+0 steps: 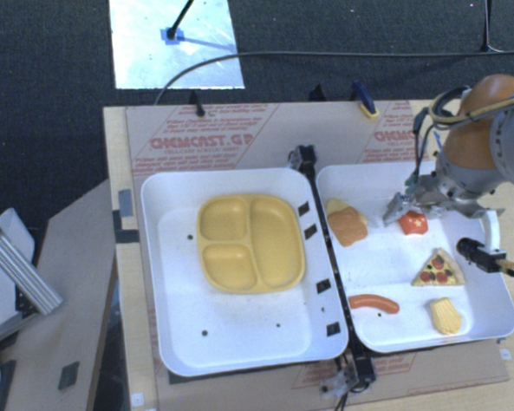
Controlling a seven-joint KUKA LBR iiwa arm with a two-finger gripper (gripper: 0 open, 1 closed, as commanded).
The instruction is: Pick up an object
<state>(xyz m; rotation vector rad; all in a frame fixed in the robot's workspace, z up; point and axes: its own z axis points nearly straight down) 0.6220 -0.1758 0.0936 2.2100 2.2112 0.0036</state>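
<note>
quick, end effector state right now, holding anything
End effector: low in the right white bin, right beside the small red tomato-like toy; open or shut cannot be told, and no hold is visible.

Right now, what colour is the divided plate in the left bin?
Pale yellow, plain, with no pattern. The divided plate shows clearly in the camera view.

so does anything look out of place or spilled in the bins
Nothing stands out. The yellow divided plate lies flat in the left bin. The toy foods lie apart in the right bin: bread, tomato, pizza slice, sausage, corn.
</note>
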